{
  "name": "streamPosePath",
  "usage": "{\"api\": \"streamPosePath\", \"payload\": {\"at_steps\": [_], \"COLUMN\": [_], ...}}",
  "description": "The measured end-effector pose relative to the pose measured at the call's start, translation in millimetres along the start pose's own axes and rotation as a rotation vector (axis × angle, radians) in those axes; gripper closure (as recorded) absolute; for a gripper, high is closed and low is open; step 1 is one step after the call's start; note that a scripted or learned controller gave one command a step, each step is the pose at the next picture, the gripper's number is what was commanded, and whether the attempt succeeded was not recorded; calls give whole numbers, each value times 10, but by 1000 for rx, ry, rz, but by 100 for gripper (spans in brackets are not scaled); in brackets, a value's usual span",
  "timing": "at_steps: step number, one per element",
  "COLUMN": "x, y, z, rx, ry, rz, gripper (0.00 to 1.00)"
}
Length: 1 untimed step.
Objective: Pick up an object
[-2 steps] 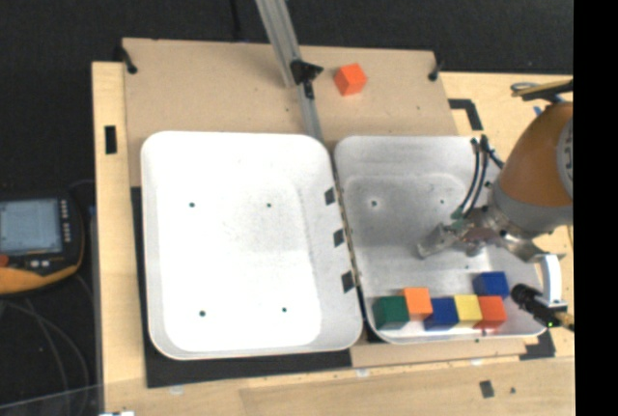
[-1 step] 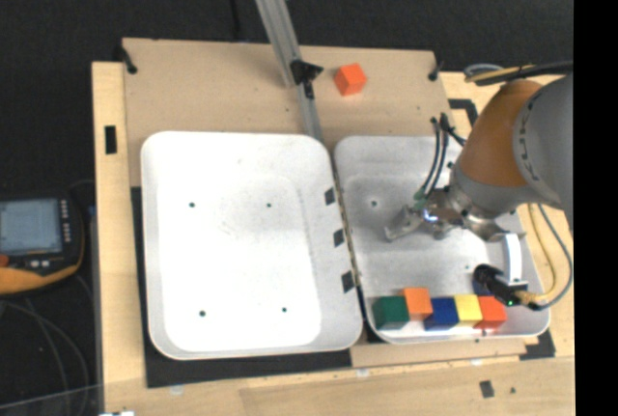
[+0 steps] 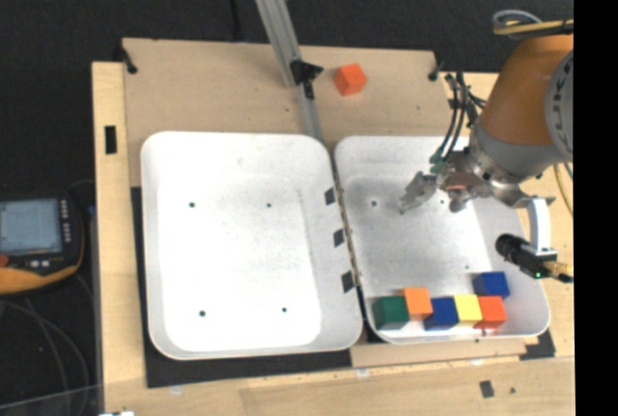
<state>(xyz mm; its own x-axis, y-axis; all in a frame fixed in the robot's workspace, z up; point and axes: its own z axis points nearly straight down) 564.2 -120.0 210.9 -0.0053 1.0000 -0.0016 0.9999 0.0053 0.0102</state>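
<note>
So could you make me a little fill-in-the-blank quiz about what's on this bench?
1. The coloured blocks lie along the near edge of the ____ bin.
2. The green block sits at the ____ end of that row.
3. A lone orange cube rests on the bench behind the bins; its colour is ____.
4. The gripper hovers over the ____ bin.

Missing words: right; left; orange; right

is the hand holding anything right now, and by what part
Nothing is held. The hand hangs over bare floor of the right bin, apart from the blocks lined along its near edge.
</note>
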Motion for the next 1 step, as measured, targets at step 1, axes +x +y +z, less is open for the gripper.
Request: {"api": "streamPosePath", "payload": {"at_steps": [1], "x": [-217], "y": [-738], "z": [719], "rx": [19], "ry": [2], "rz": [10], "gripper": [0]}}
